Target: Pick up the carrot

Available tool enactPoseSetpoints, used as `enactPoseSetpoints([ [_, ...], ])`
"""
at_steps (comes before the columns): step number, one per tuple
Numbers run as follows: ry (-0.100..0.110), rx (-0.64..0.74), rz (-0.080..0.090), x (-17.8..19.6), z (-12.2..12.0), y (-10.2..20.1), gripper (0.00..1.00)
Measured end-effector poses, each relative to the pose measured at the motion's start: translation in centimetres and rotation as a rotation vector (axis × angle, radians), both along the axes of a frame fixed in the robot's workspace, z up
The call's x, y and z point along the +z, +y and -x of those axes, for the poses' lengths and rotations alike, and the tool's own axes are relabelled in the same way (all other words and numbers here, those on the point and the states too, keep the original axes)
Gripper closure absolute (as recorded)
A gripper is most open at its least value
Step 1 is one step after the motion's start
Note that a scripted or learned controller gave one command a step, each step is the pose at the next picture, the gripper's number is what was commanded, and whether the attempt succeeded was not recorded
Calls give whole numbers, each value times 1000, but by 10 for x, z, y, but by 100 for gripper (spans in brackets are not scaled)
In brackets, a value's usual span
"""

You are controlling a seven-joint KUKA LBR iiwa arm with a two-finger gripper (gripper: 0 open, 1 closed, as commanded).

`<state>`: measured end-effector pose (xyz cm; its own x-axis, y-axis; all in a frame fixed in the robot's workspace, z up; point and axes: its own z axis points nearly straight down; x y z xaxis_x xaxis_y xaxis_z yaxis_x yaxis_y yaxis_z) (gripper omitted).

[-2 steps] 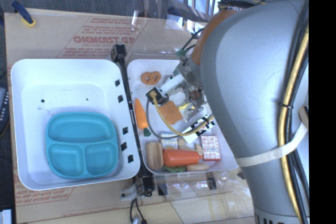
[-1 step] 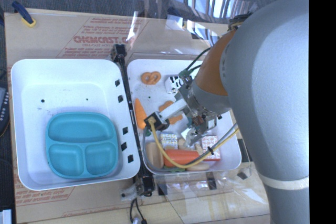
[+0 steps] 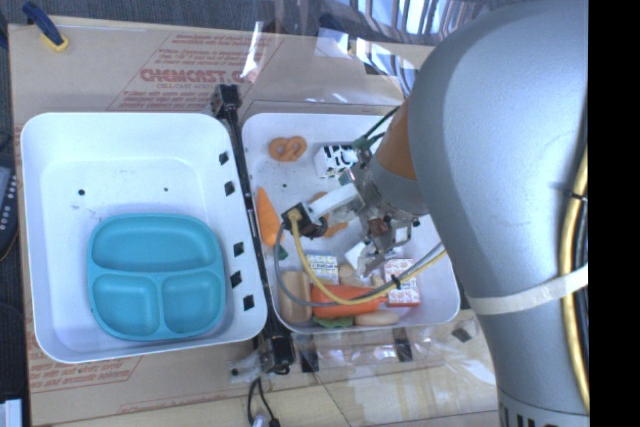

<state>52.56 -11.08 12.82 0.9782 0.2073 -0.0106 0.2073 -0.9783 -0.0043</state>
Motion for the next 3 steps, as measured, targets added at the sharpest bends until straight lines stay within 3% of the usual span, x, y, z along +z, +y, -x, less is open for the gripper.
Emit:
enactPoseSetpoints([
  [1,-11,13,-1,-35,-43,12,0],
  [2,-9,9,-2,-37,-125,11,0],
  [3,-17,3,-4,68,-57,55,0],
])
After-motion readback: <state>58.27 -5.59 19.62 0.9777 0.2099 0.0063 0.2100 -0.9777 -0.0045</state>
